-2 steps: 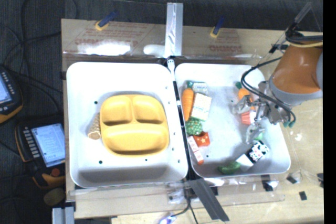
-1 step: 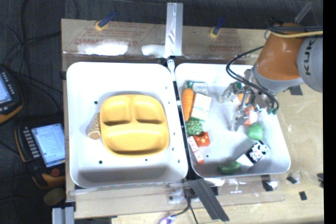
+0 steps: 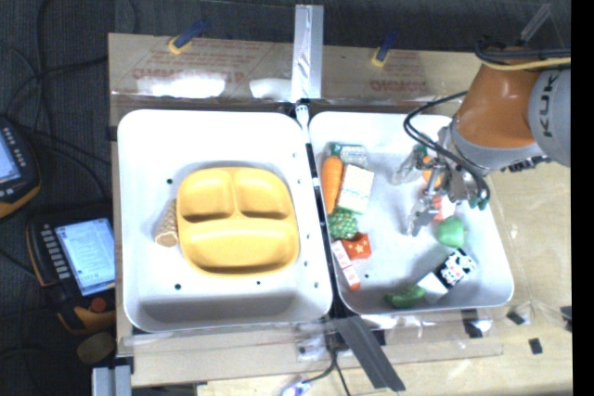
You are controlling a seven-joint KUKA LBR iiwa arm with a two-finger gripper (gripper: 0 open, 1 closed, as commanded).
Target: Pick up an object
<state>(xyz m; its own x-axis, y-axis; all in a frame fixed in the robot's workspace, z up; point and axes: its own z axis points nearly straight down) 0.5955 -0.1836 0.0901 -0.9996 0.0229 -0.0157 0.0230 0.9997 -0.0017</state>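
Left bin (image 3: 139,199) holds a tray (image 3: 238,218) with a cone (image 3: 167,225) beside it; right bin (image 3: 394,130) has a carrot (image 3: 330,181), boxes (image 3: 355,188) and a die (image 3: 455,269).

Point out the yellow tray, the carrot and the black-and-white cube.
Yellow tray (image 3: 238,218), camera view: the ridge between its compartments, left bin.
Carrot (image 3: 331,181), camera view: middle of its orange body, right bin's left side.
Black-and-white cube (image 3: 456,269), camera view: its top face, right bin's near right corner.

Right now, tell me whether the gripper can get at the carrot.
Probably yes. The carrot lies uncovered by the right bin's left wall, a white box beside it; the gripper is in that bin.
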